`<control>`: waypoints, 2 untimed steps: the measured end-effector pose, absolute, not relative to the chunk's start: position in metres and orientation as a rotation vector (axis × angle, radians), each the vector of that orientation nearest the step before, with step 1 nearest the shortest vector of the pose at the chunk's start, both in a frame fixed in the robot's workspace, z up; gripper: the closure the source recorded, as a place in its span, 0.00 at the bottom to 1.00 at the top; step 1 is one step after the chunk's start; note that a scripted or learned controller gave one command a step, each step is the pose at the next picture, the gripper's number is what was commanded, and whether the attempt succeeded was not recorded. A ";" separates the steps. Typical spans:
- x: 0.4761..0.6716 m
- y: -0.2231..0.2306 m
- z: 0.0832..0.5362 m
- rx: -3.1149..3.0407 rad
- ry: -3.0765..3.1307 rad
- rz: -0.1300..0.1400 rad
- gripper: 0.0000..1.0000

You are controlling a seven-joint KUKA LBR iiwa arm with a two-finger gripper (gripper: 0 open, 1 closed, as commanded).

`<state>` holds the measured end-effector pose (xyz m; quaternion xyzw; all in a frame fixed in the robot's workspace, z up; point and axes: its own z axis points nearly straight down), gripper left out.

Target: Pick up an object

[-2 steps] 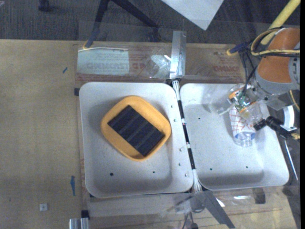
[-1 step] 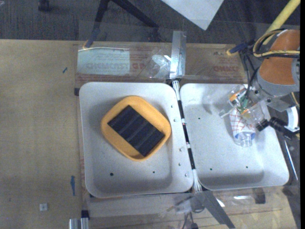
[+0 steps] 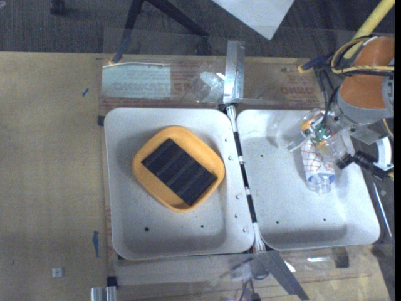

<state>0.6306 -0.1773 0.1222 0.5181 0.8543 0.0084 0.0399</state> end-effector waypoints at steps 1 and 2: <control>0.641 -0.209 0.125 1.548 2.718 0.003 0.00; 0.659 -0.189 0.095 1.499 2.758 -0.003 0.00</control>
